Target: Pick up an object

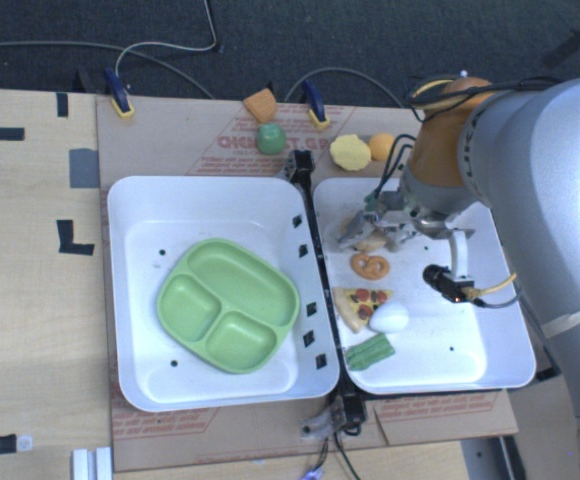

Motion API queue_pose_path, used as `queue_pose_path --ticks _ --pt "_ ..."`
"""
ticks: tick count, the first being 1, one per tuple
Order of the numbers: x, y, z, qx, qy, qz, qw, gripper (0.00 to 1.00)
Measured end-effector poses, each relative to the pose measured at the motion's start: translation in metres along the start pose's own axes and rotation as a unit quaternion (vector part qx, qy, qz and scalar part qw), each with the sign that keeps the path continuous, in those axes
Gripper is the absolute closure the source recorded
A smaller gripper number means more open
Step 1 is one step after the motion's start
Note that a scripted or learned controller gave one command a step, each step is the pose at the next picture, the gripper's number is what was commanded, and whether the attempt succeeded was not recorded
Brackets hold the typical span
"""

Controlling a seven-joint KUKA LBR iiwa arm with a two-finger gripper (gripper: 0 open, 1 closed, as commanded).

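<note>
My gripper (368, 226) is low in the upper left part of the right bin (490, 353), reaching in from the right. A pale, tan object (353, 234) lies right at its tip; whether it is held cannot be made out. Just below lies a brown pretzel (370, 265). Further down are a pizza slice (354, 304), a white egg (389, 318) and a green pod-like piece (370, 351).
The left bin (140, 213) holds a green divided plate (228, 304). Behind the bins on the cardboard sit an orange block (260, 104), a green ball (270, 139), a yellow lemon (350, 151) and an orange fruit (381, 146). Two blue clamps (120, 96) grip the back edge.
</note>
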State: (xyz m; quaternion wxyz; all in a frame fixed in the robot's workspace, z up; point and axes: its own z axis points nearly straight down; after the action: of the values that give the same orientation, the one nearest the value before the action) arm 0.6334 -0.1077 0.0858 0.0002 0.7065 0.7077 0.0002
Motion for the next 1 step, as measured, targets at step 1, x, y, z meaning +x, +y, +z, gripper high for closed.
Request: queue_pose_path --ticks 1 --pt "-0.0066 -0.0033 -0.0004 -0.002 0.000 0.000 1.0000 0.00"
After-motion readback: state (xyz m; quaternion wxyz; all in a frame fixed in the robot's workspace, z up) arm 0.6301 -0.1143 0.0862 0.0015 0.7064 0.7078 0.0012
